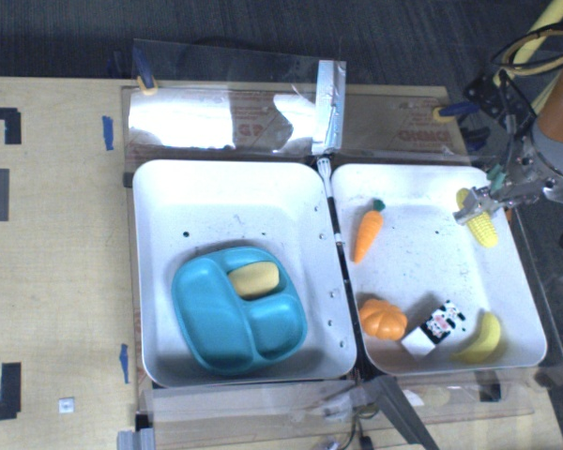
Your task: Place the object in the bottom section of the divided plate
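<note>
Blue divided plate (227, 319) in left bin (159, 214), yellow lump (254, 278) in its top part, gripper (476, 206) by the corn (479, 223), grip too hard to tell

We see two white bins side by side, left bin (159, 204) and right bin (422, 190). In the right one lie a carrot (367, 234), a small pumpkin (383, 319), a black-and-white block (435, 328) and a banana (483, 337).

This looks like a robot lab. Two white bins (159, 251) sit side by side on a wooden bench (47, 251) marked with blue tape (107, 132). Loose cables (507, 73) hang behind the right bin.
</note>
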Tool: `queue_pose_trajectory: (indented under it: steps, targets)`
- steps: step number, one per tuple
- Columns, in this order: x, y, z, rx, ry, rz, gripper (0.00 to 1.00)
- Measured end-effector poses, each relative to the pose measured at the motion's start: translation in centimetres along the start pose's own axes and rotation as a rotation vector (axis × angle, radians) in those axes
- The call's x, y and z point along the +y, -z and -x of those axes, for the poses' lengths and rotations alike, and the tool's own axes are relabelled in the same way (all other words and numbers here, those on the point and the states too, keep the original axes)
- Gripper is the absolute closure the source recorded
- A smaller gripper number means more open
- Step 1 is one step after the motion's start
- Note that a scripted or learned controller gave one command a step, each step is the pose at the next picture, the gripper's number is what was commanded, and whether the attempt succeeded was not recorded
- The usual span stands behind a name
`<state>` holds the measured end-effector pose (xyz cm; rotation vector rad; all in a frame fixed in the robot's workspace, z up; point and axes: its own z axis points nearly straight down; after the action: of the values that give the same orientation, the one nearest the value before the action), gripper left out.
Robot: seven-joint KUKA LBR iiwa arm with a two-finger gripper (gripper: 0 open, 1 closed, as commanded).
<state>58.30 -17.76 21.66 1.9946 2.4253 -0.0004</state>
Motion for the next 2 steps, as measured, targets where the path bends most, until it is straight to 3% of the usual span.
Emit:
queue_pose_trajectory:
  steps: [1,2]
  targets:
    - [-1.7,-5.5,-7.1,0.005,-0.038,-0.006,1.0]
    - [-3.0,-3.2,-13.5,0.004,-0.316,-0.006,1.0]
